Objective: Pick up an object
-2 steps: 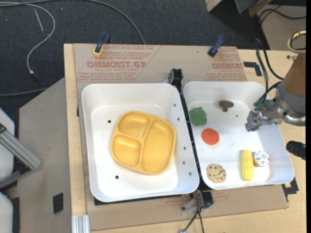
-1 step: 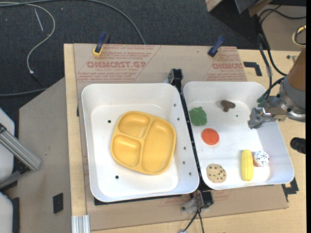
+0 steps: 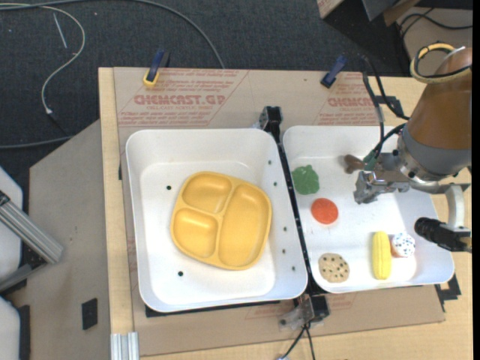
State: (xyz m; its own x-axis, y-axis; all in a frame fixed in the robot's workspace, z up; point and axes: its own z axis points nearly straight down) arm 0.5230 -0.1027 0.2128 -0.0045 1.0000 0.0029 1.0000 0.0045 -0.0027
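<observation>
Gripper hangs in the right bin with nothing between its fingers, which look a bit apart, so I'd drop straight down on the tomato just beside it, clear of the broccoli, then close.

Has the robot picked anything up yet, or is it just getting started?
Nothing looks lifted yet. The cookie, corn, tomato and green vegetable all lie in the right bin. The hand hangs above that bin's floor. Choosing, gripping and lifting one remain.
</observation>
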